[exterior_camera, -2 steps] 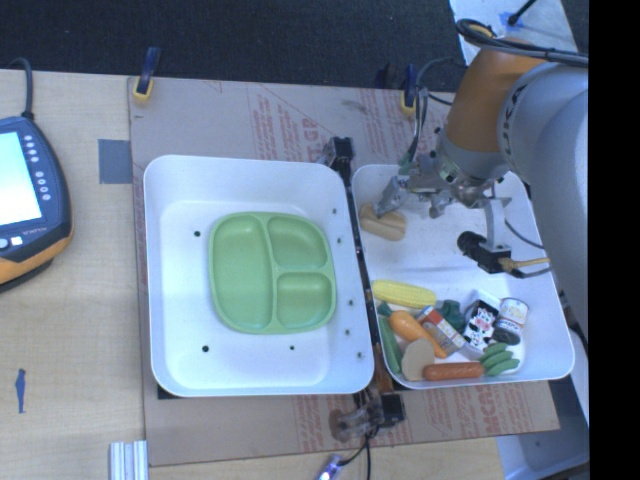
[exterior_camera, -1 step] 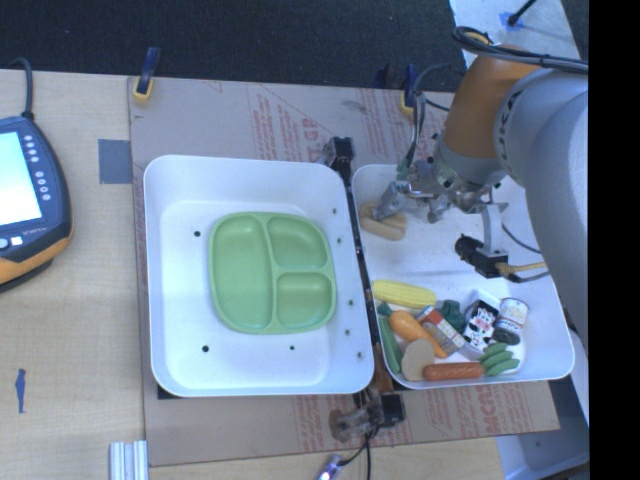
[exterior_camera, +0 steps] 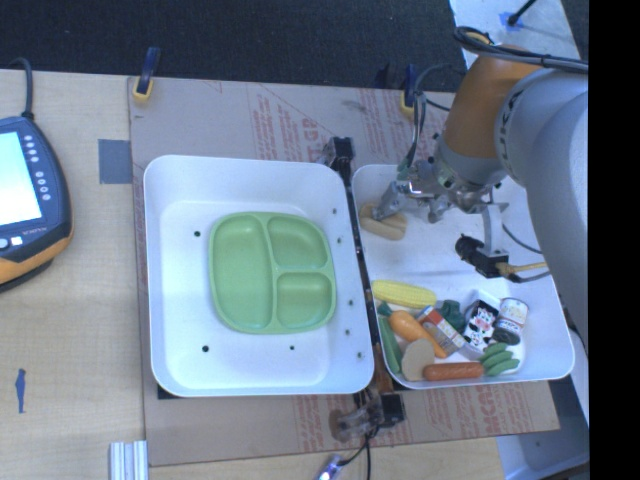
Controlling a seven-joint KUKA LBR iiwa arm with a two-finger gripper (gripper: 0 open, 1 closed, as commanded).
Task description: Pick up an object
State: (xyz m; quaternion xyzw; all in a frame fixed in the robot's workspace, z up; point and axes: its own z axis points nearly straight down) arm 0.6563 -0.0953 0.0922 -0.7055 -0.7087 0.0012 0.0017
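From the overhead camera I am seeing the gripper (exterior_camera: 413,200) hanging over the far end of the right bin (exterior_camera: 545,370), just beside a tan bread roll (exterior_camera: 385,224). Toy foods are lying piled at the near end. A green divided plate (exterior_camera: 271,271) is sitting in the left bin (exterior_camera: 180,363).

overhead camera, slanted down, both bins (exterior_camera: 160,268)
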